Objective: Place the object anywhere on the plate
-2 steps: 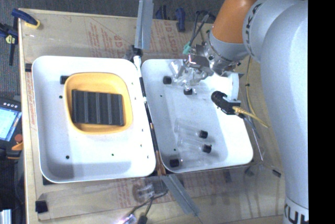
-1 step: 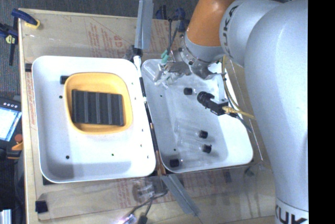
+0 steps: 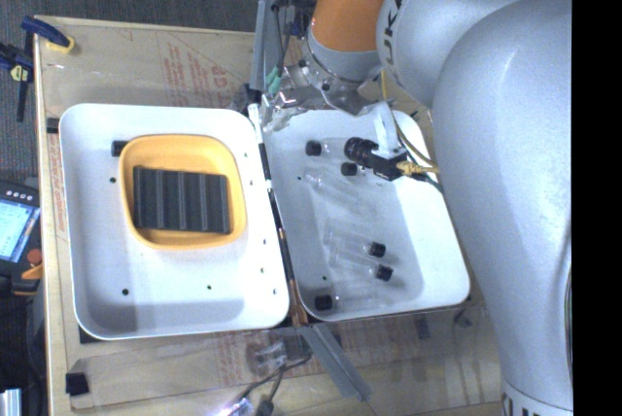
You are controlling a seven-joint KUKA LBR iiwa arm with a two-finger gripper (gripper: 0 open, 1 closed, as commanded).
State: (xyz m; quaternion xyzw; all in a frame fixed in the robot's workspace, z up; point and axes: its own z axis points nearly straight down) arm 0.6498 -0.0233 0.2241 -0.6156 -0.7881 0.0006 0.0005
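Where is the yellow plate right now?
The yellow plate sits in the left white bin, toward its upper middle, with a dark ridged grey insert lying on it. The right bin is next door.

camera view: single, fixed above desk (image 3: 146, 64) | faces down at a slant | takes in both white bins, left (image 3: 87, 288) and right (image 3: 437, 259) | arm (image 3: 486, 113) looms close at right
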